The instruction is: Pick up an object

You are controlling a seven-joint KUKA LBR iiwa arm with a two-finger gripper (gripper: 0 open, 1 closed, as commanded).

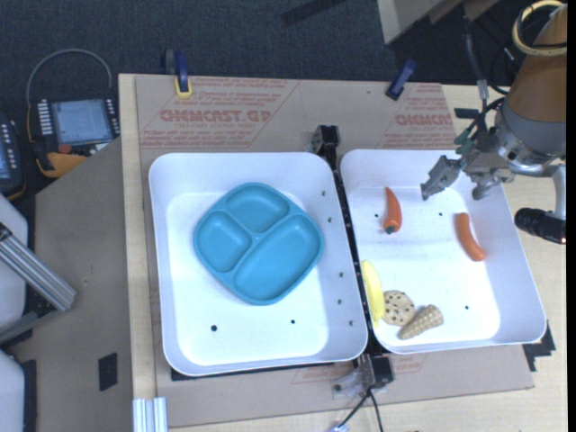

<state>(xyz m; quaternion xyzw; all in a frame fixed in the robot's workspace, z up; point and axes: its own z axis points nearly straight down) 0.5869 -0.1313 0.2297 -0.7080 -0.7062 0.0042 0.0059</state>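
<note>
Carrot [391, 211] lies just left of and below the spread, empty hand [463, 181] in the frame's upper right, its long axis near vertical, sausage [469, 237] just below.

One fixed camera is looking down on the bench from above, at a slant.

It is sitting far enough back to be taking in both white bins whole, the left bin [180, 331] filling the middle of the frame and the right bin [513, 318] lying toward the right edge. The brown board [270, 106] under the bins is running almost to the bottom edge, with dark floor showing along the top and a small screen [81, 120] standing at the upper left. The arm [540, 97] is entering from the upper right, its gripper [461, 176] hanging over the far part of the right bin.
</note>
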